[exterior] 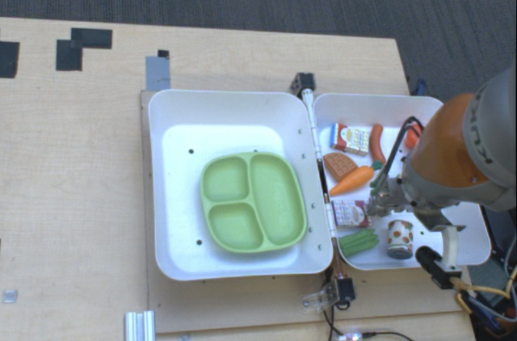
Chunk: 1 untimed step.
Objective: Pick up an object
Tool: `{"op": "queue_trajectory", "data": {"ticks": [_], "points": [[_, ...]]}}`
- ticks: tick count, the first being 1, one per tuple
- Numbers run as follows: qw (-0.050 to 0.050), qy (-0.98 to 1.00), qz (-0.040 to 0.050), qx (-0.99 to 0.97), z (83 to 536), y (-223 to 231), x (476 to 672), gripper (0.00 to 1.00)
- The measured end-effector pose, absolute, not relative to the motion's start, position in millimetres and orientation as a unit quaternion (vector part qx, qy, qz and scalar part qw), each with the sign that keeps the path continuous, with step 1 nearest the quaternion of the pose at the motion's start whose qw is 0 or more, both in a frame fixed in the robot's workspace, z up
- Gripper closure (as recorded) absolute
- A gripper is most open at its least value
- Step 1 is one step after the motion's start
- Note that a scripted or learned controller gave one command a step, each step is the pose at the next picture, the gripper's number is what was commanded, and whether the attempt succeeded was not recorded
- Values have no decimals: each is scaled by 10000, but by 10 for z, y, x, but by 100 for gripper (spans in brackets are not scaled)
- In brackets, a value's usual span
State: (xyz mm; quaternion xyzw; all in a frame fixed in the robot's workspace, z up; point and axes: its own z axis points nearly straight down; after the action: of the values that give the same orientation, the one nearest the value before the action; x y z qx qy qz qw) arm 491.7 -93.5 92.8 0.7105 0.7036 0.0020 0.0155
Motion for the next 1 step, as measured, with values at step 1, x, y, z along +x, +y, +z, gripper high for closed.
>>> {"op": "queue_trajectory", "data": {"ticks": [1], "points": [[157,7035,19,7106,928,-933,4917,0]]}}
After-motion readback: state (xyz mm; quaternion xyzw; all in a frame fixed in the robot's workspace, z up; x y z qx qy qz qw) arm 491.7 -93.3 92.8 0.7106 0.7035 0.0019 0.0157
